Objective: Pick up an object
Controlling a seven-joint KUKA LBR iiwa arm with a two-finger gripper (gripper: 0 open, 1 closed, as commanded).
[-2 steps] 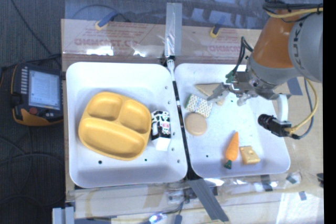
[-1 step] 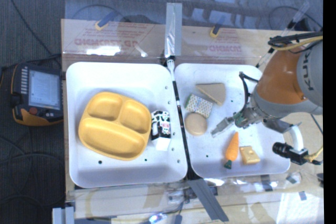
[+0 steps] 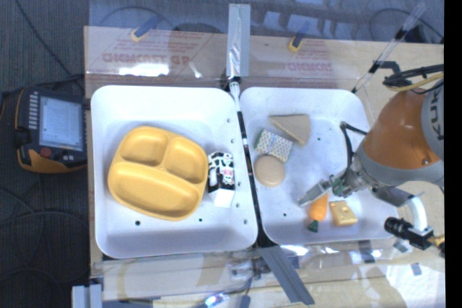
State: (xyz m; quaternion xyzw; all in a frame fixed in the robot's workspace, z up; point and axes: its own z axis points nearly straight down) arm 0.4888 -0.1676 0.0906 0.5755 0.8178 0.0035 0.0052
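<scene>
While the gripper (image 3: 326, 189) hangs low in the right bin (image 3: 359, 106), whether it is open I cannot tell, and the toy carrot (image 3: 317, 210) lies just below it, long axis near upright.

A light wooden bench (image 3: 404, 58) carries two shallow white bins side by side. The right bin (image 3: 361, 106) sits directly under the arm's gripper (image 3: 326, 191); the left bin (image 3: 101, 155) lies just beyond it, on the side away from the arm, their inner rims touching.
</scene>
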